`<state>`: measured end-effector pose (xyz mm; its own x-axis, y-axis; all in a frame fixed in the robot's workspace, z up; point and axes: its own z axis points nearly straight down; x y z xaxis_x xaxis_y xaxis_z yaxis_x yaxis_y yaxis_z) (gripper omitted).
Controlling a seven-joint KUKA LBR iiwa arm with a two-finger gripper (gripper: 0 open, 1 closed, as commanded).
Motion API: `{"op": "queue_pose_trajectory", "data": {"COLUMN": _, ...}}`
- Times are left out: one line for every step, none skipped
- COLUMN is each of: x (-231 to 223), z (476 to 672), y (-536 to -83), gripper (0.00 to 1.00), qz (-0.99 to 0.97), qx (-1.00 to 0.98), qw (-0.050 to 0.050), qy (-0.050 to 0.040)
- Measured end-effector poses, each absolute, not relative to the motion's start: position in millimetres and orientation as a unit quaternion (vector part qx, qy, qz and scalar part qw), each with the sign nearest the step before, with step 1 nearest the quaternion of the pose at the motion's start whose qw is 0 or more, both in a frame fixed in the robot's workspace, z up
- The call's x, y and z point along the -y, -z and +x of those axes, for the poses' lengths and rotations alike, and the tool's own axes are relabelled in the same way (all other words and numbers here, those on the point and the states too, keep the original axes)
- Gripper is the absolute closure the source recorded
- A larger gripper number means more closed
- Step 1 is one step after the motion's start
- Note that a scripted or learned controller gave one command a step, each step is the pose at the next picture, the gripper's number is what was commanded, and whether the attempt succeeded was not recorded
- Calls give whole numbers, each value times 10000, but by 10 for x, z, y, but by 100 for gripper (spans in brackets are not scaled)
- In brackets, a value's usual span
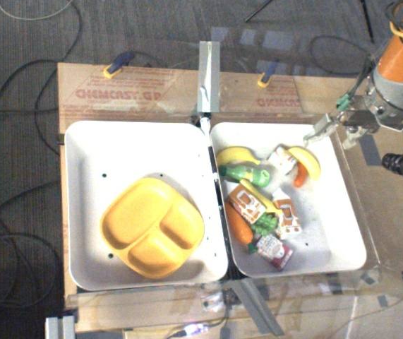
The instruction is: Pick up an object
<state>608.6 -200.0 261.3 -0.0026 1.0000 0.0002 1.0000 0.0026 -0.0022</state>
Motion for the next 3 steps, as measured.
{"op": "queue_pose_trajectory", "data": {"x": 2201, "z": 6676, "y": -1320, "gripper": 0, "qz": -6795, "qx": 7337, "qw": -37, "qy": 16}}
{"op": "queue_pose_trajectory", "data": {"x": 2177, "z": 6707, "y": -1189, "gripper": 0, "qz": -6140, "qx": 7892, "qw": -97, "qy": 87}}
{"op": "queue_pose_trajectory", "data": {"x": 2240, "z": 6771, "y": -1156, "gripper": 0, "qz": -5236, "qx": 8520, "qw": -39, "qy": 31}}
